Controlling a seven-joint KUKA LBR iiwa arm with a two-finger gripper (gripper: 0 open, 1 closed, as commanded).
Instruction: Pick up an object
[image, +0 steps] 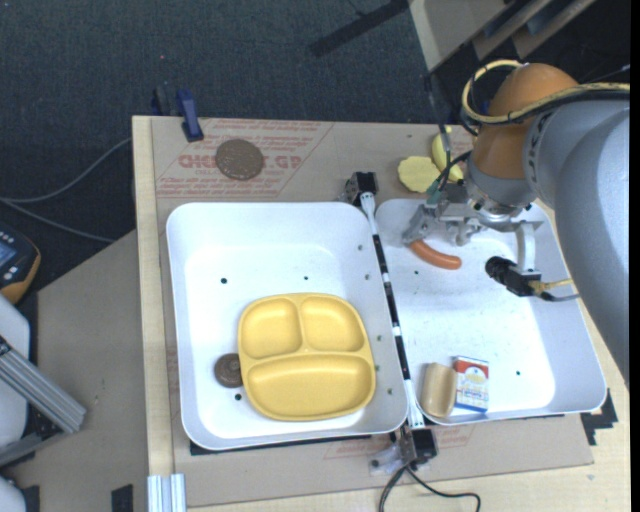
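A red-orange sausage (438, 256) lies at the back left of the right bin (520, 350). My gripper (441, 226) hangs just above and behind it, at the end of the grey arm with its orange band (515, 120). It is close to the sausage, and I cannot tell whether they touch. Near the front edge of the same bin lie a tan cup (437, 389) on its side and a small white, red and blue box (472, 385). The left bin (200, 260) holds a yellow divided plate (305, 355) with a brown round piece (228, 371) at its left rim.
Yellow toy pieces (418, 172) lie on the bench behind the right bin, next to the gripper. A brown disc (239, 158) and a blue clip (187, 114) sit behind the left bin. A black cable plug (508, 273) hangs off the arm over the right bin.
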